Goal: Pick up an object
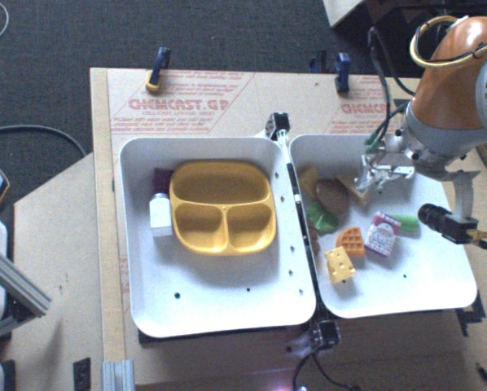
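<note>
Tabletop [105, 218]: I see a pale board with red lettering, carrying 2 shallow white bins side by side.
Left bin [146, 300]: it holds a yellow divided tray [222, 206] with 3 compartments, long axis across the bin, and a small white bottle [160, 214] touching the tray's left edge, with a dark purple item [163, 177] just above the bottle.
Right bin [423, 283]: this is where the loose objects lie, gathered in its left half.
Arm [455, 80]: it reaches in from the right, orange band uppermost, wrist bent down toward the upper middle of the right bin.
Gripper [376, 175]: it sits low above the bin's upper part, just right of the brown piece; I cannot tell how far it is open or whether it has anything.
Brown piece [331, 195]: oval, long axis slanting down to the right, near the bin's left wall.
Green leaf [321, 217]: just below the brown piece.
Pink carton [381, 236]: tilted, with a green stick [406, 221] at its upper right.
Waffle [351, 240]: orange, gridded, just left of the carton.
Cheese block [339, 265]: yellow with holes, directly below the waffle.
</note>
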Controlling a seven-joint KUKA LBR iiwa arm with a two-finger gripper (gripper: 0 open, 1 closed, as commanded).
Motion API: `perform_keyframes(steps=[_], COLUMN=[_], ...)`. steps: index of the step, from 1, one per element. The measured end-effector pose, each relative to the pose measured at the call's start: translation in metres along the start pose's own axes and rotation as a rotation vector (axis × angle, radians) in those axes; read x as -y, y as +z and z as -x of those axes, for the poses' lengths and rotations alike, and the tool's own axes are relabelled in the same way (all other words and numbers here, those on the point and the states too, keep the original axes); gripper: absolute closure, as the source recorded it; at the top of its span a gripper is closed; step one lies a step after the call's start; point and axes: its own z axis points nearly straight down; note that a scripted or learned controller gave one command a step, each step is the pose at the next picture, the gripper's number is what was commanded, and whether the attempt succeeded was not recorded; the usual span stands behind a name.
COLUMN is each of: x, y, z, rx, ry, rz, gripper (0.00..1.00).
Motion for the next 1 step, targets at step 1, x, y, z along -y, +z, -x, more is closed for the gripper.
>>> perform_keyframes(steps=[1], x=[-0.0018], y=[-0.0141], z=[-0.0023], rx=[0.000], ry=[-0.003], rz=[0.002], gripper=[1.00])
